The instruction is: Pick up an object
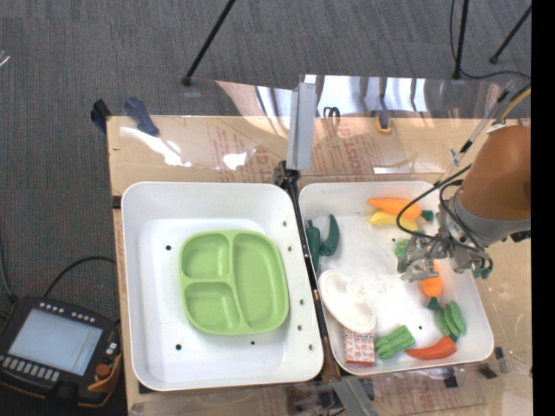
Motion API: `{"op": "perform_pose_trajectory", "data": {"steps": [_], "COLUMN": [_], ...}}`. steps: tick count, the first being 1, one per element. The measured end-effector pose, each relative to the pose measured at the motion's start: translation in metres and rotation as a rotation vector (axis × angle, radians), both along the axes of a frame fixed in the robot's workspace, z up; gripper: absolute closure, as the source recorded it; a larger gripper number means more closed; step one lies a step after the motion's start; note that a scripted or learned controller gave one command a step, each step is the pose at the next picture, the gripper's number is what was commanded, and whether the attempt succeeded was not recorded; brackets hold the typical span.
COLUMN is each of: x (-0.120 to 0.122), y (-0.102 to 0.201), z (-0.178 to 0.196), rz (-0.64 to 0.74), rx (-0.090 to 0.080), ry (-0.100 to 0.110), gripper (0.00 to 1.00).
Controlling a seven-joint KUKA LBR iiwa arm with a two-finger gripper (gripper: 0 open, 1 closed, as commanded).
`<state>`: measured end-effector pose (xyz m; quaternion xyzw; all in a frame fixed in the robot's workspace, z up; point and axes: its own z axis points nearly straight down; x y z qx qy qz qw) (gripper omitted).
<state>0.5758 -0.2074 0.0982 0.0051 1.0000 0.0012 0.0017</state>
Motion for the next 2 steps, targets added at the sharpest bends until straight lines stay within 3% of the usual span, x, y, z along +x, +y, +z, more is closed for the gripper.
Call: {"op": "perform_pose_trajectory", "data": {"steps": [1, 2], "x": [0.069, 0.066], "y": [0.048, 0.084], "z": [0.054, -0.015], "rz": [-0.024, 0.028], "rx": [-0.001, 0.002], "ry": [-0.007, 0.009], "gripper": [1.00, 1.00]}}
